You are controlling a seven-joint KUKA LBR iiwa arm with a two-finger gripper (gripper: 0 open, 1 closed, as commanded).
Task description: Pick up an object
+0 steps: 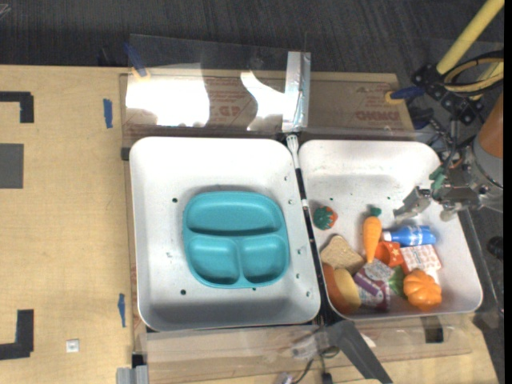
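Toy food pile (384,266) sits in right bin (352,162), just below and left of fingers; nothing lifted yet, so you have whole pick left. Gripper (422,198) hangs over bin's right side, fingers apparently spread, nothing between them. Nearest candidates: blue bottle (411,235) just beneath fingers, carrot (372,237) slightly left. Teal divided plate (235,238) lies far left, in left bin (160,166). Red-white carton (421,258): print illegible. Cardboard (376,102) beyond bins: lettering too blurred to read.

The arm (488,146) is running off the right edge, leaving just its wrist end in sight. The gripper (416,201) is looking too small to judge. Toys (374,282) are overlapping in the right bin (352,166), hiding each other's lower parts
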